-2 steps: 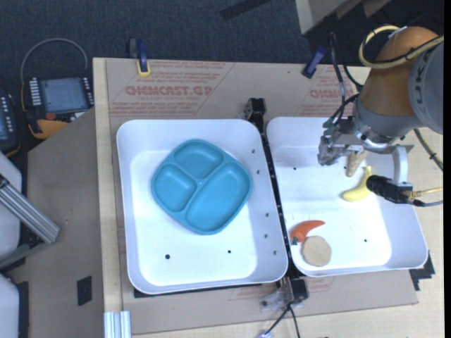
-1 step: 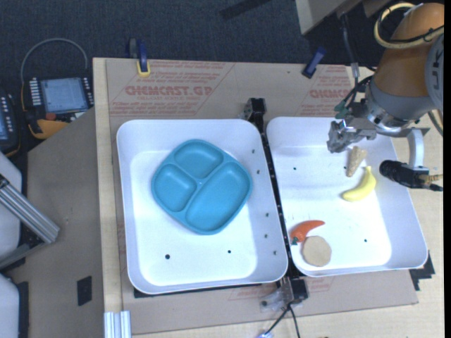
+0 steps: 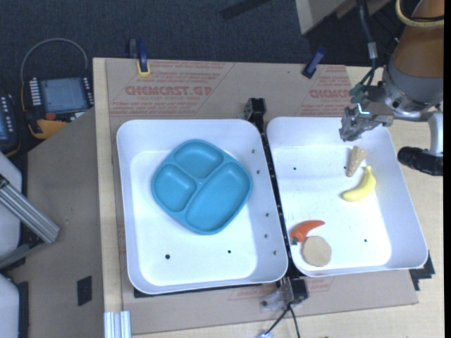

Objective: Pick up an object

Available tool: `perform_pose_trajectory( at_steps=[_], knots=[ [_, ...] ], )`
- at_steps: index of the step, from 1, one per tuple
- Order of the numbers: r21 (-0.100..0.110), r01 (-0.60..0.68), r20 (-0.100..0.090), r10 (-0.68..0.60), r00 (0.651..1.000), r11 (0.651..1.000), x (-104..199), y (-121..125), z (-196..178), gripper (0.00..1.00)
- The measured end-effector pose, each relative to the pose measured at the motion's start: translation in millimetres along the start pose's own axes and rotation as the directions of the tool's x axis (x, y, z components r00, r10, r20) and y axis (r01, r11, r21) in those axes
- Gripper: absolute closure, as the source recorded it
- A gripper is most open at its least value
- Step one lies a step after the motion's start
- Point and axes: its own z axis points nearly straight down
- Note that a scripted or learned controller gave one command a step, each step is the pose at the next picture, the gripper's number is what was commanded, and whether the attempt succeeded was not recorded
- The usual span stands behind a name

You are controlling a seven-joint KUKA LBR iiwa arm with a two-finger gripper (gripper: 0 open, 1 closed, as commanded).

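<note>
Zero picked so far | my gripper [image 3: 356, 128] over far edge of right bin [image 3: 402, 210], can't tell its state | cone [image 3: 355, 160] just near of it, banana [image 3: 360, 186] beside | descent, grasp, lift all left

Dark blue carpet floor [image 3: 190, 20]; brown cardboard-faced bench top [image 3: 232, 83]; handheld control pendant [image 3: 60, 94] lying on floor at left.

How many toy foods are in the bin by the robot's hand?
4, all in the right bin: a tan piece just below the gripper, a banana under that, an orange carrot-like piece and a round tan cookie touching it near the front.
</note>
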Motion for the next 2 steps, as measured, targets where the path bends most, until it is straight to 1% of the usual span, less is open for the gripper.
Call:
perform_pose_trajectory(
  at_steps=[1, 2],
  knots=[
    [0.012, 0.005, -0.005, -0.005, 1.000, 1.000, 61, -4, 14, 1.00],
    [0.012, 0.005, -0.005, -0.005, 1.000, 1.000, 120, -1, 18, 1.00]
  ],
)
